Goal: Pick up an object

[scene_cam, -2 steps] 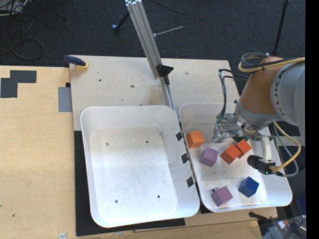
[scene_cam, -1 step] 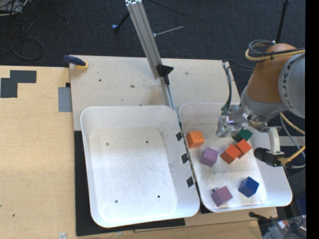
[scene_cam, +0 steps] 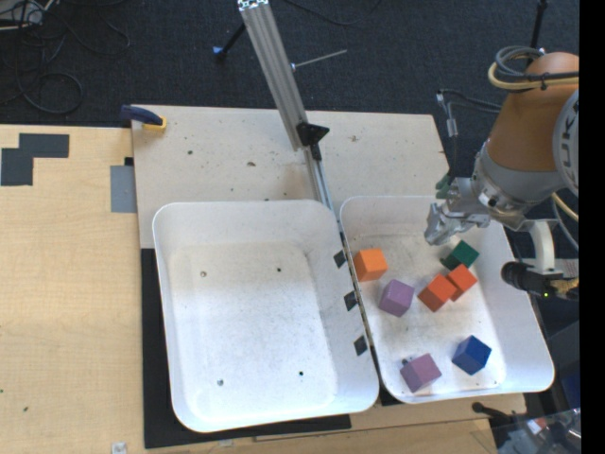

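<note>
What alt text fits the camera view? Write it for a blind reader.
A grey robot arm's gripper hovers over the right bin, above a green block among orange, purple and blue blocks. The left bin sits beside it.

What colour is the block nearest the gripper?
Dark green, just below the gripper, seen in the camera view.

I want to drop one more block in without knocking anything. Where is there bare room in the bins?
The left bin is bare all across its floor. In the right bin, free patches are the far corner near the divider, above the orange block, and the floor between the near purple block and the other purple block. It is crowded by the end effector.
</note>
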Robot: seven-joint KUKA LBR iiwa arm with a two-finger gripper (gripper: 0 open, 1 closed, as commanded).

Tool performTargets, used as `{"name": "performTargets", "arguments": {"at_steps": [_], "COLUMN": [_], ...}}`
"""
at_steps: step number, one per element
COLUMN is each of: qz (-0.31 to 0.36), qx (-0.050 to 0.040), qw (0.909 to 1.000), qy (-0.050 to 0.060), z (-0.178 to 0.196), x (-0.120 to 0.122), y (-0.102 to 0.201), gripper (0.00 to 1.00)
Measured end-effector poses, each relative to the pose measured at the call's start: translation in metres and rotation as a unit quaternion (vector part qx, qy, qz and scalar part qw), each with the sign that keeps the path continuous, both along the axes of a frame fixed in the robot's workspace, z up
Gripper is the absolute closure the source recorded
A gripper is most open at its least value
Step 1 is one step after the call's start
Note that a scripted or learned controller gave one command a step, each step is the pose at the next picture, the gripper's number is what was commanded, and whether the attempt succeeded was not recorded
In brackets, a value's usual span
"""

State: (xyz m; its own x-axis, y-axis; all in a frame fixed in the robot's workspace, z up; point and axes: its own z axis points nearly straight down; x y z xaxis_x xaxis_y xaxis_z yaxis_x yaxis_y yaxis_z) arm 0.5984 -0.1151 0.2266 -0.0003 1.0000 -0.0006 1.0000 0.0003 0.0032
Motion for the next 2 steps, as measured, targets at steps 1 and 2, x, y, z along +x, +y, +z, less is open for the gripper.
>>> {"name": "performTargets", "arguments": {"at_steps": [1, 2], "qz": [0.0, 0.003], "qx": [0.0, 0.0], "qw": [1.0, 1.0], "qy": [-0.001, 0.002], "z": [0.0615, 0.0616], "x": [-0.0046, -0.0043], "y": [0.002, 0.0026], "gripper": [1.0, 1.0]}}
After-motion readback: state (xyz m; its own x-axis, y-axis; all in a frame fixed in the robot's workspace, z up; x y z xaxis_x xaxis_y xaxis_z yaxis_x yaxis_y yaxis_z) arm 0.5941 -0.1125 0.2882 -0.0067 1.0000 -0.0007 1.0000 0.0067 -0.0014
